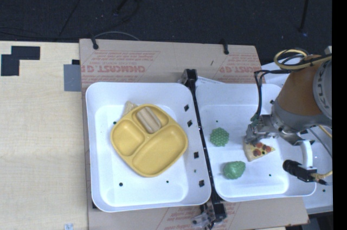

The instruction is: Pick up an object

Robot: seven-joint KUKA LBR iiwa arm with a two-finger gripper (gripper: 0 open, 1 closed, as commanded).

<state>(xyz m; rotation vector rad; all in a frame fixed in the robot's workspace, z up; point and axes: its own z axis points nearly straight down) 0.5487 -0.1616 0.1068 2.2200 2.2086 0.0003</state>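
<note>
One gripper (257, 134) hung right over the pizza slice toy (259, 150) in the right bin (271, 186). Whether it was open, I could not tell. Two green toys (219, 136) lay left of the pizza. It seemed ready to grab, then lift.

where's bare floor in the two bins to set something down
Left bin: bare strips in front of and left of the yellow divided plate. Right bin: bare floor behind the green ball. Crowded around the gripper, pizza slice and green lump.
</note>
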